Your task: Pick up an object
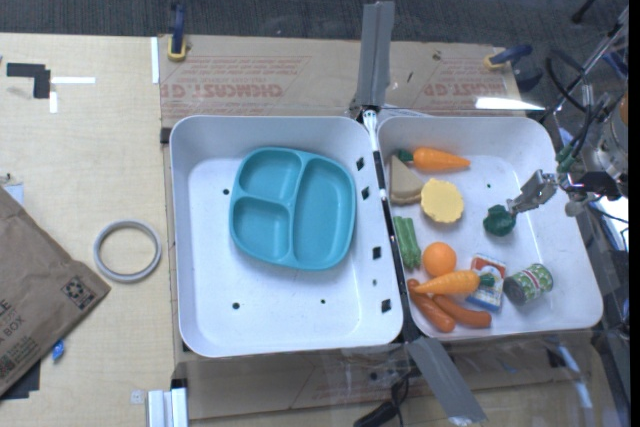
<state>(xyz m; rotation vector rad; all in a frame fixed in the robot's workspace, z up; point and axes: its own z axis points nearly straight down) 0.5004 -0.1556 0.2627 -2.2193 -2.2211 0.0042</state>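
Green toy broccoli (pixel 499 220) lay just below-left of the gripper (pixel 527 197); whether its fingers were apart, I couldn't tell.

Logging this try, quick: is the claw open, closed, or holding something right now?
Claw: can't be told from this view; it sits just above the dark green toy in the right bin.

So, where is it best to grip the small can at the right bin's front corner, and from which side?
Grip the small can across its round middle, coming straight down from above. It lies on its side, tilted, close to the right bin wall and beside the small carton, so a sideways approach looks blocked. The gripper is just behind it, near the broccoli.
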